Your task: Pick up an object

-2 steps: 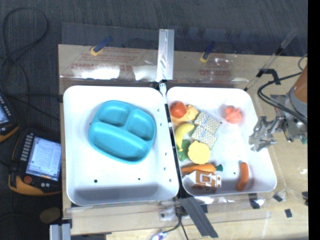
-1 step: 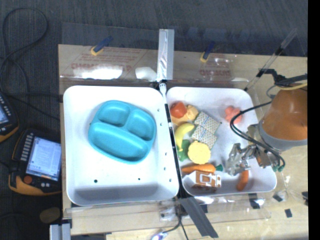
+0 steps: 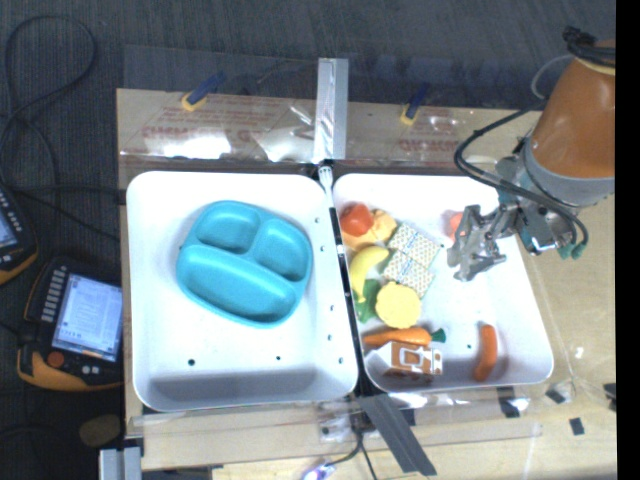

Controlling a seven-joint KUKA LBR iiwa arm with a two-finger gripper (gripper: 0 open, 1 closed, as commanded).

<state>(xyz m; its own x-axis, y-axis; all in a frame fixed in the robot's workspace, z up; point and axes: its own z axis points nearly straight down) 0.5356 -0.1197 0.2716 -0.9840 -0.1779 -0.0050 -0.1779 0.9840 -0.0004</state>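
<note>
a light wooden surface (image 3: 590, 298) carries two shallow white bins side by side, with dark carpet beyond it and a handheld screen unit (image 3: 75, 320) lying off its left side. taking the right bin (image 3: 530, 313) as the landmark and going from its near wall to its far one: against the near wall lie an orange carton (image 3: 415, 359), a carrot-like piece (image 3: 395, 337) just behind the carton, and a sausage-shaped orange piece (image 3: 485, 351) toward the near right corner. farther in sit a round yellow piece (image 3: 398, 305), a green bit (image 3: 371, 295) and a banana-like yellow piece (image 3: 364, 265) along the bin's left wall. beyond those are two patterned cracker-like squares (image 3: 411, 258), then a tomato-like red piece (image 3: 355, 218) near the far left corner. the gripper (image 3: 478, 251) hangs over the right half of this bin, and whether it is parted or closed cannot be told; nothing shows between its fingers. a small red piece (image 3: 455, 221) sits just beside it on its far left. the left bin (image 3: 160, 368) touches the right bin and holds a blue divided plate (image 3: 245, 260).
</note>
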